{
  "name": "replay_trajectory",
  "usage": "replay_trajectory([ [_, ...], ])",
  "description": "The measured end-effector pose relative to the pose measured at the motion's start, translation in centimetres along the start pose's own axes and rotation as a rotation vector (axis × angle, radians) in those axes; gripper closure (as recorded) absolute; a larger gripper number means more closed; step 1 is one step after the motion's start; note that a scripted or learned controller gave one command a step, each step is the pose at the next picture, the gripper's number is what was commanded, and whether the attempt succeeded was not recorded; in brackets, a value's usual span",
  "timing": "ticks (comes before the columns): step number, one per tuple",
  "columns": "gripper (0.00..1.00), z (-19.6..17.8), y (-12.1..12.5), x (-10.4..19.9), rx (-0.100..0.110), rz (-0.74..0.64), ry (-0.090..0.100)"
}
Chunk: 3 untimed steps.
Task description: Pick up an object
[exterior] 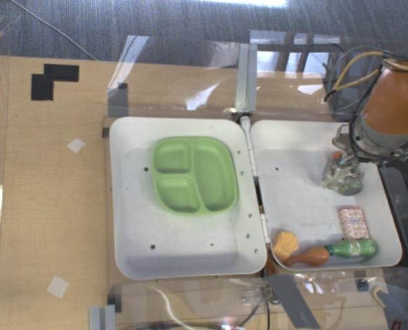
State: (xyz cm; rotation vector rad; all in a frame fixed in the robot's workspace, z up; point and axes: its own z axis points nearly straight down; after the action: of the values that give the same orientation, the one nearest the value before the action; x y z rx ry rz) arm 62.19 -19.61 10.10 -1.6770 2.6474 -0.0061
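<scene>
In the right bin (293, 184) lie a small pink-and-white box (353, 223), a green bottle (353, 249) on its side, and a brush with a tan head and orange-brown handle (296, 247) near the front edge. My gripper (342, 176) hangs low over the bin's far right part, above the box. It looks glassy and cluttered from this angle, and I cannot make out what lies between its tips. The arm's orange band (396, 102) rises behind it.
The left bin (135, 239) bears a green divided plate (193, 174) in its middle. A metal divider (254, 184) runs between the bins. Cables (348, 67) loop beside the arm at the back right.
</scene>
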Motion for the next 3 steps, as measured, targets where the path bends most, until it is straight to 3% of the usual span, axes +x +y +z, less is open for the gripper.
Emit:
replay_trajectory([
  [1, 1.0, -0.2, -0.8, 0.5, 0.002, -0.258, 0.0],
  [2, 1.0, -1.0, -0.6, 0.3, -0.001, -0.617, -0.002],
  [3, 1.0, -4.0, -0.8, -4.3, 0.002, -0.591, -0.003],
])
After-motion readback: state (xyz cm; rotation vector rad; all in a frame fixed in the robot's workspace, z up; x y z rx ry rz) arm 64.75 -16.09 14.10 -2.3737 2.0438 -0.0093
